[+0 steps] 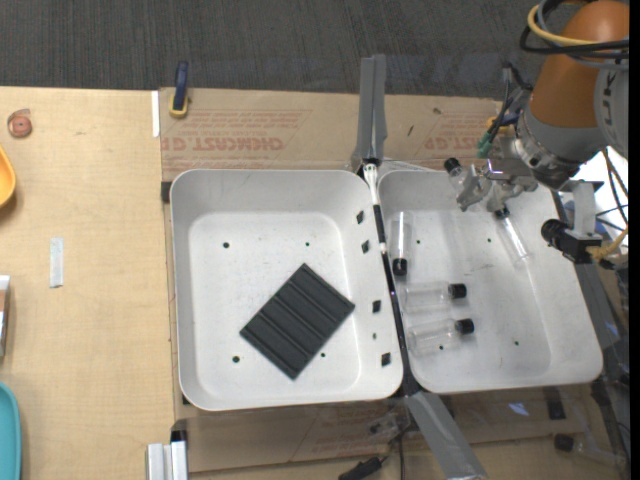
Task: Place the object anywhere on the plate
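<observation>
A dark ribbed rectangular plate [298, 320] lies at a slant in the left bin [200, 268]. Several clear vials with black caps lie in the right bin [560, 358]. One vial [398, 240] rests along the left wall. Two more vials [440, 294] [442, 332] lie near the middle front. A fourth clear vial [513, 240] lies slanted just below my gripper [485, 190]. The gripper hangs over the far part of the right bin, well away from the plate. Whether the vial under it touches the gripper is unclear.
A metal divider bar [372, 108] runs between the two bins at the back. Cardboard [260, 133] lies behind the bins. A blue clamp [180, 88] sits at the far left of the cardboard. Cables and a black fitting [565, 236] hang beside the wrist.
</observation>
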Controlling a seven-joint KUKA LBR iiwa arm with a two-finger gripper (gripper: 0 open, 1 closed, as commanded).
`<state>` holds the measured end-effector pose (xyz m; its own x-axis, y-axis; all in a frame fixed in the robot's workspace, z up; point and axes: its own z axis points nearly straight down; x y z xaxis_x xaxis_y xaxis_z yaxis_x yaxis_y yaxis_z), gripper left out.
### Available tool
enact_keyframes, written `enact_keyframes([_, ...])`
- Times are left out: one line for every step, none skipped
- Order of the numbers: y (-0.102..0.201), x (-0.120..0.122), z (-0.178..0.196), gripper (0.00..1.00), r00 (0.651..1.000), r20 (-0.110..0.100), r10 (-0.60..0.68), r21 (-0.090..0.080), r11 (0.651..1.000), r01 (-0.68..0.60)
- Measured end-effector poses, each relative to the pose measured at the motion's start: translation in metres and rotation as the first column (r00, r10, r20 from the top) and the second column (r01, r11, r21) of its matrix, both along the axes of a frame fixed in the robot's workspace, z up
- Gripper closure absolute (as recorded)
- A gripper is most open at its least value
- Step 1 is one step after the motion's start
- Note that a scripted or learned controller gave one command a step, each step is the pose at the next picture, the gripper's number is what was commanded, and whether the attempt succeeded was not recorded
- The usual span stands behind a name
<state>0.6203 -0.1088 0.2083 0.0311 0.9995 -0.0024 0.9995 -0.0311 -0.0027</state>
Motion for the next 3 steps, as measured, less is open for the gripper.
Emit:
enact_keyframes([0.032, 0.020, 0.036, 1.00, 0.677, 0.004, 0.736, 0.000, 0.677, -0.736])
enact_keyframes([0.045, 0.033, 0.077, 1.00, 0.493, 0.004, 0.870, -0.002, 0.493, -0.870])
enact_keyframes([0.098, 0.022, 0.082, 1.00, 0.111, 0.004, 0.994, 0.000, 0.111, -0.994])
